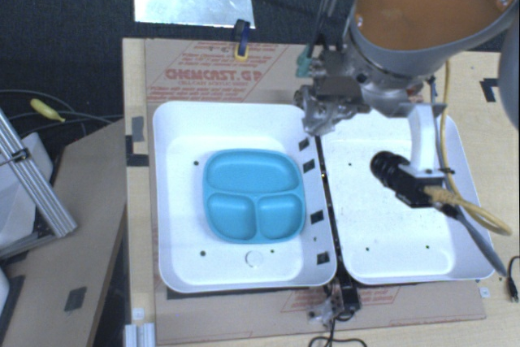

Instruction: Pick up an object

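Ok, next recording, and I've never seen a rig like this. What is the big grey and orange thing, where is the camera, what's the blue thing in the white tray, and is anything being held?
The big grey and orange shape is a robot arm, reaching in from the right of the picture. At its end is the gripper, the part meant to pinch things. Here it is over the far end of the line where the two trays meet.

There is one camera, fixed above the bench and looking down at a slant.

On the bench, two shallow white bins stand side by side: the left bin and the right bin. A blue plate with three compartments lies flat in the left bin.

Nothing can be seen held. The plate lies apart from the gripper, so the pick has not yet happened.
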Controlling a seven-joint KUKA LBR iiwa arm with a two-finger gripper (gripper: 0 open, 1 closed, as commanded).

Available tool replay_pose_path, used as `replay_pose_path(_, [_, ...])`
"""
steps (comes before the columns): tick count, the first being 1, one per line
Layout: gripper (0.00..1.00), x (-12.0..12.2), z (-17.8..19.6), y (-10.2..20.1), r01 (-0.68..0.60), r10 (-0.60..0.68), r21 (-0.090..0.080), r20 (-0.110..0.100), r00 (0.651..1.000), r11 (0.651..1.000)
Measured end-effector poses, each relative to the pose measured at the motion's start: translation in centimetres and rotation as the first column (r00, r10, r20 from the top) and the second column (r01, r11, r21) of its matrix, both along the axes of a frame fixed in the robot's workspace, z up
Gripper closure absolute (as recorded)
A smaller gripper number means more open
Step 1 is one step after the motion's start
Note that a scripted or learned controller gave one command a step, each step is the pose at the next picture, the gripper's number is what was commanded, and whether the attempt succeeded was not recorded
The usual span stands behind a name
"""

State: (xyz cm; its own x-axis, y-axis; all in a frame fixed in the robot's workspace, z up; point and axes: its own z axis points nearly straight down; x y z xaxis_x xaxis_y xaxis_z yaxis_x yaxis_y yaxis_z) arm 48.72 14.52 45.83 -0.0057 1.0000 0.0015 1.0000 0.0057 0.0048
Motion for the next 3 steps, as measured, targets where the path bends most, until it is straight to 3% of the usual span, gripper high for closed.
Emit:
replay_pose_path(1, [1.0,0.1,1.1,0.0,-0.005,0.005,0.001,0.003,1.0,1.0])
replay_pose_path(2, [1.0,-0.1,-8.4,-4.7,0.011,-0.011,-0.005,-0.012,1.0,1.0])
replay_pose_path(3, [1.0,0.0,-4.0,-7.3,0.006,-0.006,-0.001,0.001,1.0,1.0])
